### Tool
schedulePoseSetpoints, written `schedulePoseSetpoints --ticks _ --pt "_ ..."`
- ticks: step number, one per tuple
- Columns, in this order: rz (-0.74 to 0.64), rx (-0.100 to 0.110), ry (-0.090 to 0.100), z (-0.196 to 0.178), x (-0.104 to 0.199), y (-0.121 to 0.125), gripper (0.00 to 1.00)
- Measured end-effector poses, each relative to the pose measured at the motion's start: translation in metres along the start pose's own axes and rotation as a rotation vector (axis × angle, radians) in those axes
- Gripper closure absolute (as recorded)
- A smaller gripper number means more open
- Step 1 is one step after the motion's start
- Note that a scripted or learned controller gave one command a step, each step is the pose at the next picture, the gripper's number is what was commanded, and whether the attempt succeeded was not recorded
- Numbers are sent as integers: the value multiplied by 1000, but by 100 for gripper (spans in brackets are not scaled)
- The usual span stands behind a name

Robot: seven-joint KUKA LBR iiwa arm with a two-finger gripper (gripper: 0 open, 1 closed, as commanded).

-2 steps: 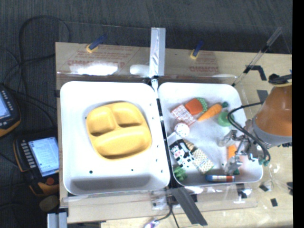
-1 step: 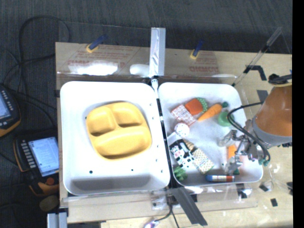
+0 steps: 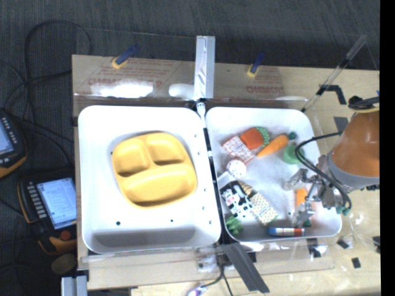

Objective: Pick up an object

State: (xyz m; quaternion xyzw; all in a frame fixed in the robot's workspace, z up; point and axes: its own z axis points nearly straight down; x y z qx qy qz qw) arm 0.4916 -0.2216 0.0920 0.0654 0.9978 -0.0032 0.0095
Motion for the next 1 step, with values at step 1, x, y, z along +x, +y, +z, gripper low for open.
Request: schedulePoseSetpoints --ticks 1 --pt "-5 0 0 0 0 0 0"
